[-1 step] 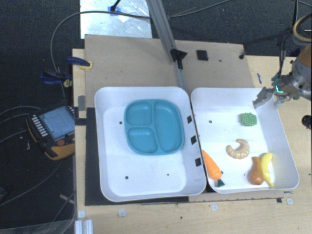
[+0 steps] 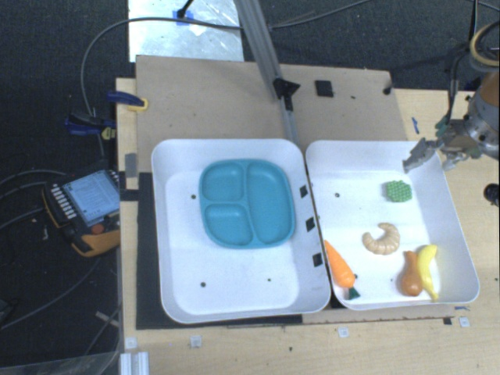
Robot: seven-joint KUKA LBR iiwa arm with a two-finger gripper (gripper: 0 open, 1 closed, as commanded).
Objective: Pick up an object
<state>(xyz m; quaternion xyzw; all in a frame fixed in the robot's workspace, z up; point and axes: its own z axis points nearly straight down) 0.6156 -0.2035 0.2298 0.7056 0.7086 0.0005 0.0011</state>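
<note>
Green knobbly toy vegetable (image 2: pixel 398 191) lies in the right white bin (image 2: pixel 344 174) — the grey two-finger gripper (image 2: pixel 432 154) hovers just above-right, fingers spread, holding nothing.

Dark speckled carpet floor (image 2: pixel 47 45) around pale wooden surface (image 2: pixel 211 92). Shiny reflective sheet (image 2: pixel 187 22) on floor past surface's far edge, blue tape scrap on it. Grey metal pole (image 2: pixel 262 33) slanting across far edge. Cables (image 2: pixel 94 53) looping over floor at left; blue clamps (image 2: pixel 117 104) at surface's left edge. Handheld device with screen (image 2: pixel 86 201) on floor beside left edge. Small black block (image 2: pixel 324 89) near far right corner. Even overhead light, soft shadows.
</note>
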